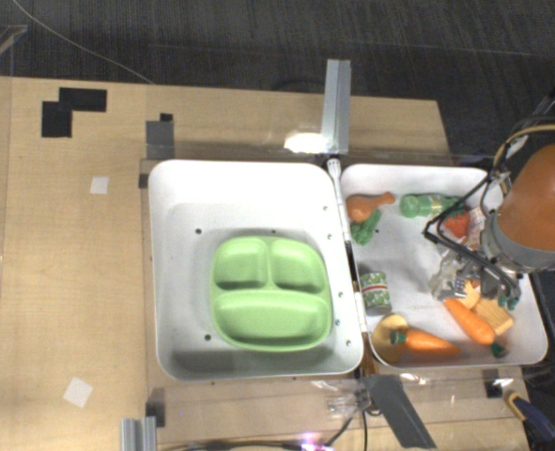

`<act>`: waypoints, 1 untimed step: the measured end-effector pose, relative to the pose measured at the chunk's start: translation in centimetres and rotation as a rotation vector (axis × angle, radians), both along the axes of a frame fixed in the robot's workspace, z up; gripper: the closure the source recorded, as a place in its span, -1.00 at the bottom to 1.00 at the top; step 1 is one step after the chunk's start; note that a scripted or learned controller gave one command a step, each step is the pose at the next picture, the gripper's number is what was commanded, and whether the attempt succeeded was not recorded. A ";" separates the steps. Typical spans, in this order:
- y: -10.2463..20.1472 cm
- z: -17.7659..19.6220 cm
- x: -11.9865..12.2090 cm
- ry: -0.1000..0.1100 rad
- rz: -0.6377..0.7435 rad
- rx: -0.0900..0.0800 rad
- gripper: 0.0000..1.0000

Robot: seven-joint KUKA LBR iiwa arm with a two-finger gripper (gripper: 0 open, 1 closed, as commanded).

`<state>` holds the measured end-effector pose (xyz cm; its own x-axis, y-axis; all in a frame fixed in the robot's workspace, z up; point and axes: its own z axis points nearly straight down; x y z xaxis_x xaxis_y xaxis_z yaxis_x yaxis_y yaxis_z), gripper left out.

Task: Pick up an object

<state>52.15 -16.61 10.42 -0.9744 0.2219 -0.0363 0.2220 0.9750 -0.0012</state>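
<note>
Bench (61, 252) pale wood, dark carpet (211, 17) beyond; two white bins (164, 252).

Glossy green plastic tray (271, 292); matt wooden bench (61, 280).

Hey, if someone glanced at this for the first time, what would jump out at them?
Probably the green divided tray, alone in the left bin. Then the right bin, where carrots and other toy food lie scattered, with the arm's orange band above its right side.

the divided tray (271, 294) lies in the left bin (178, 214); a can (376, 291) and carrots (423, 340) lie in the right bin (394, 252).
</note>
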 end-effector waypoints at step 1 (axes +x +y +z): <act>-4.0 -0.2 -0.1 0.028 0.282 0.001 1.00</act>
<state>52.03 -20.61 10.25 -0.9983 -0.0583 -0.0086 -0.0583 0.9983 -0.0024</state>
